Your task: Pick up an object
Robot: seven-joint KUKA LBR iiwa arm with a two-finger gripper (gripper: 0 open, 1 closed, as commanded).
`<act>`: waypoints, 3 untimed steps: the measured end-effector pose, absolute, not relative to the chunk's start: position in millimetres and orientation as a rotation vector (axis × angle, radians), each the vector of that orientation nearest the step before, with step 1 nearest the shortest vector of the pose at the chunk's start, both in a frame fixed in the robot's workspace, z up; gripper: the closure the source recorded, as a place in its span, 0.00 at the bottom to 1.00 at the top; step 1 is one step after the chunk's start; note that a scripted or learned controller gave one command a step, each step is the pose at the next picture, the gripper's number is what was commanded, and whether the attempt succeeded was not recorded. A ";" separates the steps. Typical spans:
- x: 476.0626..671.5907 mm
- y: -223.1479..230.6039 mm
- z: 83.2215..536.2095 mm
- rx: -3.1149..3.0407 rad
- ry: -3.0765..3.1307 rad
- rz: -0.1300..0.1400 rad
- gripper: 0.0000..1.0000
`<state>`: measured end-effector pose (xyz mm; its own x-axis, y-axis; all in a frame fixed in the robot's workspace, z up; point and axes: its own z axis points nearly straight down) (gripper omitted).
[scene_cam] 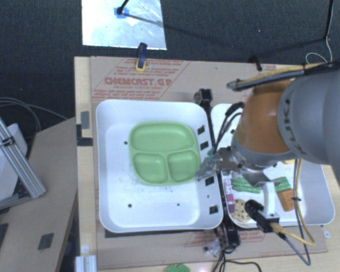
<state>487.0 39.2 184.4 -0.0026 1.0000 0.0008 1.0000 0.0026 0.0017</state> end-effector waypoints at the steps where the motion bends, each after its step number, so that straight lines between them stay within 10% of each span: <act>1: 512.7 -36.7 184.6 2.224 2.213 0.001 0.00; 2: 485.7 56.1 184.0 2.211 2.236 0.002 0.00; 3: 506.9 -35.6 184.6 2.225 2.211 0.000 0.00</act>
